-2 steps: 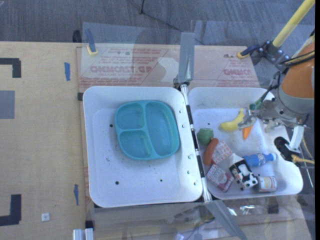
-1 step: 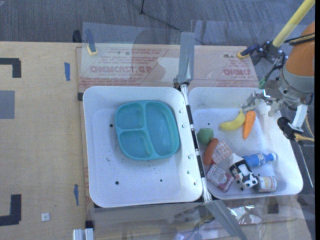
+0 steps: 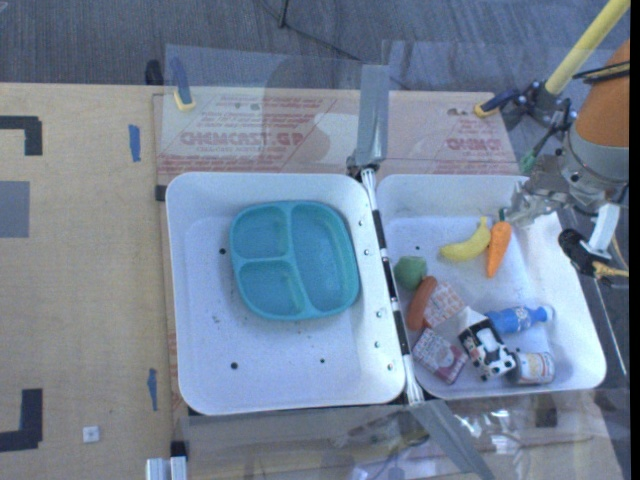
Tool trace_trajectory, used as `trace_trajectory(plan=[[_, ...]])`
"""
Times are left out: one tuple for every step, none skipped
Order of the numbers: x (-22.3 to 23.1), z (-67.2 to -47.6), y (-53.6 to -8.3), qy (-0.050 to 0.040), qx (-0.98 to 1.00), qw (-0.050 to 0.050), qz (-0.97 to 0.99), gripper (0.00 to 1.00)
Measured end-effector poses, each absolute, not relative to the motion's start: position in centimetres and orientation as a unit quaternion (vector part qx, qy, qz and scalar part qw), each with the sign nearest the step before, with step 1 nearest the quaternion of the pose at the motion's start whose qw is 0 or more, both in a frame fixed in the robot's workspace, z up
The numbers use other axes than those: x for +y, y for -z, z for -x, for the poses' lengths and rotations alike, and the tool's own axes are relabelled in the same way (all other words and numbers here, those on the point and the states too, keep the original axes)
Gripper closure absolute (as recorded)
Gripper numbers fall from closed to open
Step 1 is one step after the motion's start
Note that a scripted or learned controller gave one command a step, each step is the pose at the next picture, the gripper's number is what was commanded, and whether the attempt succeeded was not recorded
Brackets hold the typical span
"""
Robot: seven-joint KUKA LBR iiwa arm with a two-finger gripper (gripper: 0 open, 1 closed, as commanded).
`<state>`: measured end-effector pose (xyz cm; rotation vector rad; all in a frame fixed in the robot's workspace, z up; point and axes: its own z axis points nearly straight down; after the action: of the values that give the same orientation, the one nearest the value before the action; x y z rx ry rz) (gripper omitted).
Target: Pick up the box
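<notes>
A small pink-and-white patterned box point(image 3: 437, 355) lies near the front of the right bin point(image 3: 570, 278). A second similar box point(image 3: 444, 305) sits just behind it, leaning on a red-orange oblong item point(image 3: 421, 303). My gripper point(image 3: 524, 206) hangs at the bin's back right, just right of the orange carrot point(image 3: 497, 249) and well away from both boxes. Nothing shows in its grasp.
The right bin also holds a yellow banana point(image 3: 467, 245), a green lump point(image 3: 410, 271), a blue bottle point(image 3: 518, 319), a black-and-white cow toy point(image 3: 486, 349) and a small can point(image 3: 535, 368). A teal divided plate point(image 3: 295, 260) lies in the left bin point(image 3: 200, 298).
</notes>
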<state>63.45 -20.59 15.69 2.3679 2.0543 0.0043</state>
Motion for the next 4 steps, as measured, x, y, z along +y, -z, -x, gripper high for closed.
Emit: trace_trajectory(plan=[[-20.6, -63.5, -15.7, -0.0012, 0.655, 0.003, -0.755, 0.00], [-16.1, -59.7, -8.8, -0.0022, 0.741, 0.003, -0.672, 0.00], [-10.6, -55.5, -8.9, -0.0027, 0.693, 0.004, -0.721, 0.00], [-15.2, -56.3, -8.8, -0.0028, 0.686, 0.004, -0.727, 0.00]])
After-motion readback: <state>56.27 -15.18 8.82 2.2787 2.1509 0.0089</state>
